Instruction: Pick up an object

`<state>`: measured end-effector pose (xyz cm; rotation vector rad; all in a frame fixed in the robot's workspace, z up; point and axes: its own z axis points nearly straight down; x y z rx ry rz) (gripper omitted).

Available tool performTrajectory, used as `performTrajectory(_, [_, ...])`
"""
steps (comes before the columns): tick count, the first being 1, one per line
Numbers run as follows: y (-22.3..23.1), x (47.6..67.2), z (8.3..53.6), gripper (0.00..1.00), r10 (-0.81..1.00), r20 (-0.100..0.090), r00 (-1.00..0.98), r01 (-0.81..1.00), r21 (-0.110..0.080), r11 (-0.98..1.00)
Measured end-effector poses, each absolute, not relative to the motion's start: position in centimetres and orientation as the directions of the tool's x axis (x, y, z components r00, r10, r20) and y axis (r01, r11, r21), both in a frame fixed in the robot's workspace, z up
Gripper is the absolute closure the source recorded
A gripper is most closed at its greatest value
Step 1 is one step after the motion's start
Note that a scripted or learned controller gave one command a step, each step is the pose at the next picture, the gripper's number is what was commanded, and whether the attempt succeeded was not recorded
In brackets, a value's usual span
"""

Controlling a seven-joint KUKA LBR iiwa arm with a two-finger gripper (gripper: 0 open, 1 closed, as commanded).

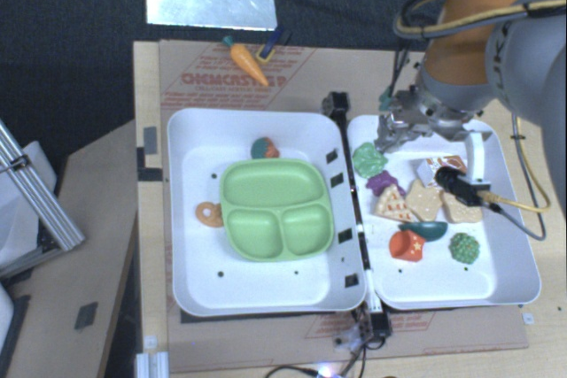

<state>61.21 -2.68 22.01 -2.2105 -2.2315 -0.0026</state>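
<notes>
We see the arm [496, 40] reach over the right bin [509, 270], its gripper [386, 140] low near the back-left corner. Just beside and below it lies a green leafy toy [368, 160]. We cannot tell how the gripper stands.

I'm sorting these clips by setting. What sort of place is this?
Probably a robotics lab bench for grasping trials: a robot arm reaches over two white bins, with toy food and a green plate as test objects.
</notes>
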Motion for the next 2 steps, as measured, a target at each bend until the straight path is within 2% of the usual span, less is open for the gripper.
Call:
performTrajectory(1, [-2.2,60.9,22.9,1.00,1.000,0.001,-0.006,1.000,0.002,0.006])
performTrajectory(2, [-3.9,61.2,22.6,1.00,1.000,0.000,-0.001,1.000,0.002,0.001])
